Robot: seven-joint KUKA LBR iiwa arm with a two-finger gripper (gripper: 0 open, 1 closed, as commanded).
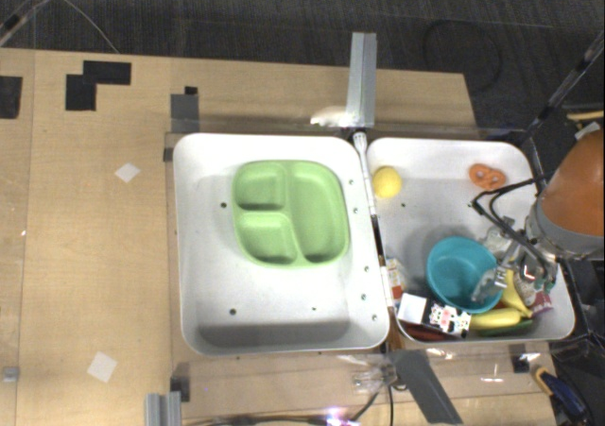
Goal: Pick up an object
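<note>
- The table (85, 254) carries two white bins side by side: the left bin (203, 320) and the right bin (425, 155).
- A green tray (288, 212) with three compartments lies in the middle of the left bin.
- In the right bin, a yellow ball (386, 181) sits at 10 o'clock, close to the wall shared with the left bin.
- An orange piece (487, 175) lies at 1 o'clock in that bin, well apart from the ball.
- A blue cup (460, 273) lies tilted at 6 o'clock, its mouth open toward the camera.
- A banana (501, 318) lies just beside the cup at its 5 o'clock, along the bin's near wall.
- A small card box (433, 314) rests at 7 o'clock of the cup, touching the near wall.
- The arm (577, 193) reaches in at 3 o'clock, its orange band above the wrist.
- The end effector (520, 264) is low in the right bin, just at the cup's 3 o'clock rim; whether it is open, closed or gripping anything, I cannot tell.
</note>
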